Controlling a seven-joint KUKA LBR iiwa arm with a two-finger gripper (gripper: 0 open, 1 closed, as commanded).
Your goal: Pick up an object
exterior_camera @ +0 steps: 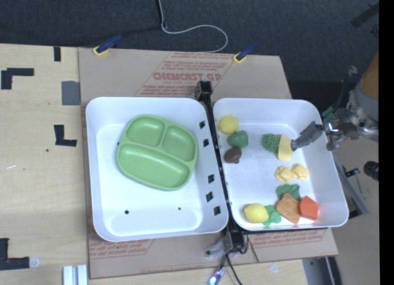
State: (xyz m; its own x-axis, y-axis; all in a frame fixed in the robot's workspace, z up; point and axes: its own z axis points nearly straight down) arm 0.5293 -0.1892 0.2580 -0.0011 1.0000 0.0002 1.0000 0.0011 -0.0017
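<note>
toy foods (280, 173) in right bin (332, 173)

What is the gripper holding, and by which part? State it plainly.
Nothing can be seen held. The gripper sits at the right bin's right side, its tip beside the pale yellow piece; whether it touches the piece cannot be told.
</note>
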